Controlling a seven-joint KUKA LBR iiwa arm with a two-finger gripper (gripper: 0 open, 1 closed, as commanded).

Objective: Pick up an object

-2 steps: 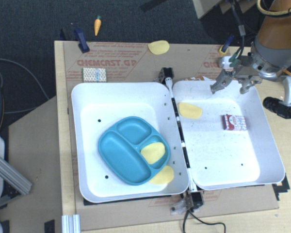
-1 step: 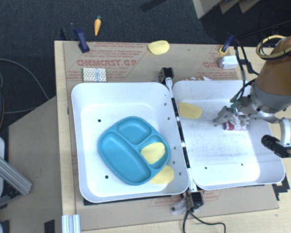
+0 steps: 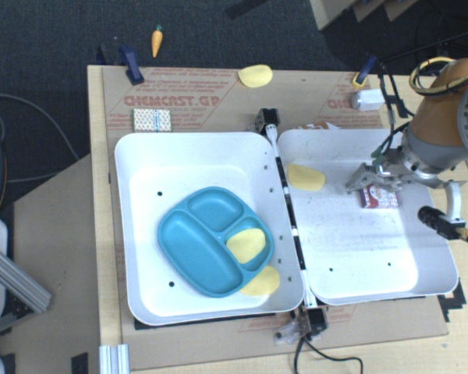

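In the right white bin (image 3: 421, 279), we see the pincer (image 3: 381, 179) directly over a small red-and-white packet (image 3: 380, 199); its state we cannot tell.

Bench (image 3: 179, 100) bears two white bins (image 3: 140, 209) — a yellow piece (image 3: 255, 75).

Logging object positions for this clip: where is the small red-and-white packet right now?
The small red-and-white packet lies in the right white bin, toward its upper right, directly under the gripper, with a yellow oval piece to its left.
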